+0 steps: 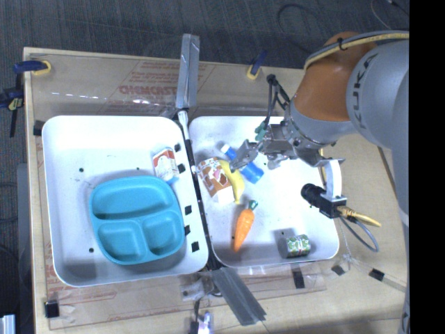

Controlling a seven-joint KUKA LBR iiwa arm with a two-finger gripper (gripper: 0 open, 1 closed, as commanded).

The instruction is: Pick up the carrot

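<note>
While lying free on the right bin (pixel 327 245) floor, the carrot (pixel 243 227) is pointing its green top toward 12 o'clock. At its 11 o'clock a banana (pixel 235 181) is resting against a packet (pixel 214 177). At 4 o'clock a can (pixel 297 245) is lying. The gripper (pixel 245 156) is hovering at 12 o'clock, well above the carrot; whether its fingers are parted I cannot tell. The left bin (pixel 69 145) is holding a blue tray (pixel 135 218).

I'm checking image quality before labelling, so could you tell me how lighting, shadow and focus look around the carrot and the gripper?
In the camera view, the carrot is evenly lit and fairly sharp, casting only a faint shadow on the white right bin; the gripper is softer and hard to resolve against the clutter beneath it; the blue tray throws a soft dark shadow on the left bin.
</note>
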